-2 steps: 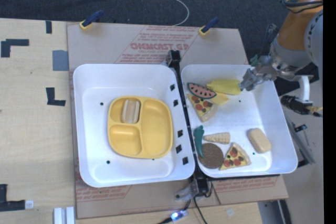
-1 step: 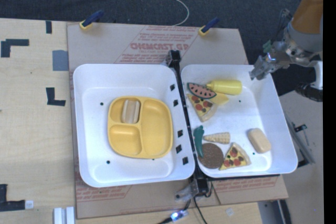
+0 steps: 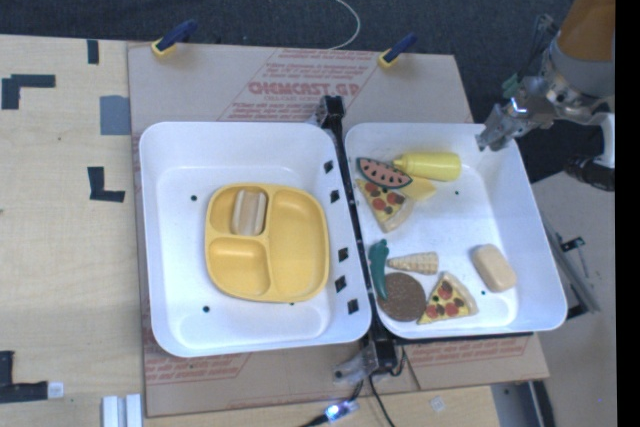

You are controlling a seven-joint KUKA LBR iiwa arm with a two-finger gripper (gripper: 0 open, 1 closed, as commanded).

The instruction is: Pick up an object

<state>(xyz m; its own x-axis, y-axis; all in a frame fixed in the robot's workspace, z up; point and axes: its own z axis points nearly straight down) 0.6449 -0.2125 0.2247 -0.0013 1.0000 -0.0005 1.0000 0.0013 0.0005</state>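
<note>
Above right bin's [image 3: 530,205] upper right corner, gripper [image 3: 495,135] hangs over the rim, nothing held; finger state cannot tell. Right bin: yellow bottle [image 3: 430,165], watermelon slice [image 3: 384,174], two pizza slices, bread piece [image 3: 493,267], brown cookie [image 3: 403,296]. Left bin [image 3: 170,215] holds yellow tray [image 3: 268,243].

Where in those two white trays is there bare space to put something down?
Right bin: bare floor between the yellow bottle and the bread roll. Its left side is crowded with pizza slices and a cookie. Left bin: bare margin around the yellow plate.
</note>
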